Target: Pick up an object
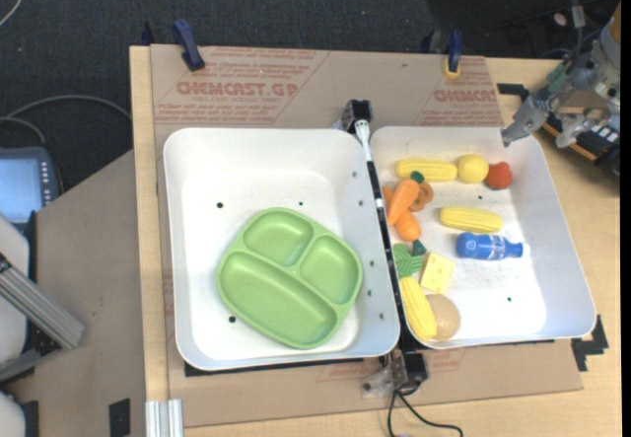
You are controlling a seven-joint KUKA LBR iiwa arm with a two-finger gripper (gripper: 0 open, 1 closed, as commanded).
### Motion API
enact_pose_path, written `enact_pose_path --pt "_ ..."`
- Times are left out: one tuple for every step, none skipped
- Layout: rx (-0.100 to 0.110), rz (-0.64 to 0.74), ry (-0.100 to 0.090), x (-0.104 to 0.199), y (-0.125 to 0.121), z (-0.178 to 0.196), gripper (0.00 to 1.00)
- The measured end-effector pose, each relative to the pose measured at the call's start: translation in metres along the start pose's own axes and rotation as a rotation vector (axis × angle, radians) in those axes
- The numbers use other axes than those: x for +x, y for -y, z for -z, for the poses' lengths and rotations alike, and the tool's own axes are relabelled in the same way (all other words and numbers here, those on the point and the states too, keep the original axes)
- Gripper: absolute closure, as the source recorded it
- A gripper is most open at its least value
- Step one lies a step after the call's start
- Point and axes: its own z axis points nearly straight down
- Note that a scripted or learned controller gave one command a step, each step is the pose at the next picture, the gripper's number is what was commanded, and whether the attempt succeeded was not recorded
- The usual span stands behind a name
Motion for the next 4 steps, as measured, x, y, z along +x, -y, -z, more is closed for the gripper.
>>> enact_pose_path --pt "0.011 0.001 -0.003 -0.008 -0.021 -0.127 0.0" --pt "-0.003 0.004 0.001 0.035 -0.048 -0.181 0.0" --pt "0.0 0.001 0.0 0.034 -0.046 -0.181 0.0" --pt "0.0 0.001 0.0 0.034 -0.046 -0.181 0.0"
